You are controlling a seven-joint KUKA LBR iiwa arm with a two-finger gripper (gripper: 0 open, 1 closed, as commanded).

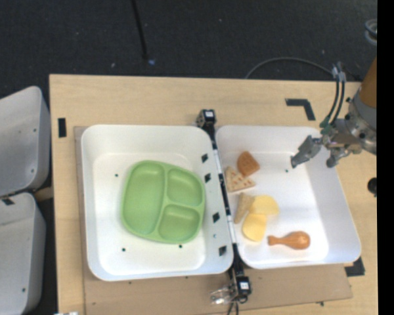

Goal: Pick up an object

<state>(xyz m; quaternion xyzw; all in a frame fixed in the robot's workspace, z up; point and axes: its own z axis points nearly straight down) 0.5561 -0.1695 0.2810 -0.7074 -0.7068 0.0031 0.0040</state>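
Note:
The right bin (328,202) holds several toy foods: a brown bread piece (248,164), a tan cracker wedge (237,180), a beige slice (243,207), two yellow pieces (264,206) (254,228) and an orange drumstick (291,240). My gripper (318,151) hangs over the upper right part of this bin, to the right of the bread piece. Its fingers (305,152) are spread, with nothing between them.
The left bin (95,176) bears a green divided plate (163,202). A black divider with clips (218,195) runs between the bins. A cable (282,62) loops over the bench behind the right bin. White chairs (13,176) stand at the left.

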